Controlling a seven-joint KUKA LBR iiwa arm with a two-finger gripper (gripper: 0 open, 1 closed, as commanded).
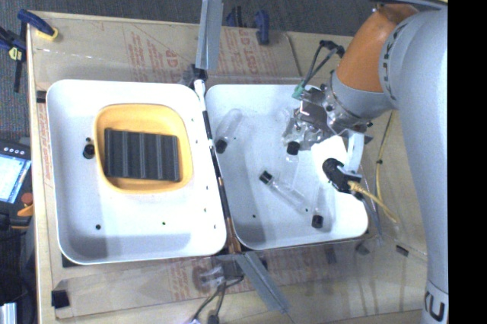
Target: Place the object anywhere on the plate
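The plate (143, 114) is yellow with a dark ridged centre and lies in the left bin (114, 239). Clear plastic tubes with black caps lie in the right bin (251, 231). One tube (228, 126) rests near the bin's left wall. A longer one (288, 195) lies slantwise near the front. My gripper (298, 137) hangs low over the right bin's back half, pointing down and to the left. A small clear piece (291, 150) lies right under its tip; I cannot tell if they touch.
A small black knob (89, 150) sits on the left bin's floor beside the plate. A black and yellow cable fitting (340, 176) hangs from the wrist over the right bin. A ridge (213, 163) divides the bins.
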